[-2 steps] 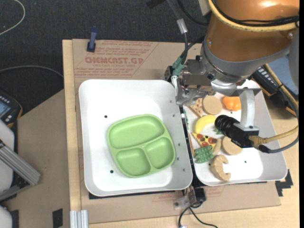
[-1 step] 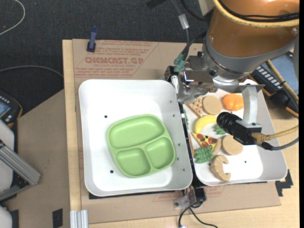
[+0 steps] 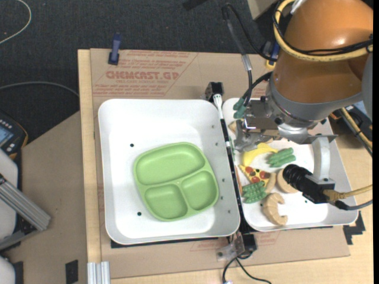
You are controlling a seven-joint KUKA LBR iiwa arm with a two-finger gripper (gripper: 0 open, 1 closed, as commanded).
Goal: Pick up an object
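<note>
We record the divided green plate as smooth plastic with a soft sheen. Around it, the left bin reads as smooth white plastic — lightly glossy. Behind that bin, the bench board looks like matt brown cardboard with red print. To the plate's right, the arm's orange band is glossy — highlights show.

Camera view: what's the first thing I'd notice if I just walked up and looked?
Probably the big orange band of the robot arm, looming over the right bin at the upper right. Next, the green divided plate lying alone in the middle of the left bin. Then the jumble of toy food in the right bin, just below the arm.
</note>
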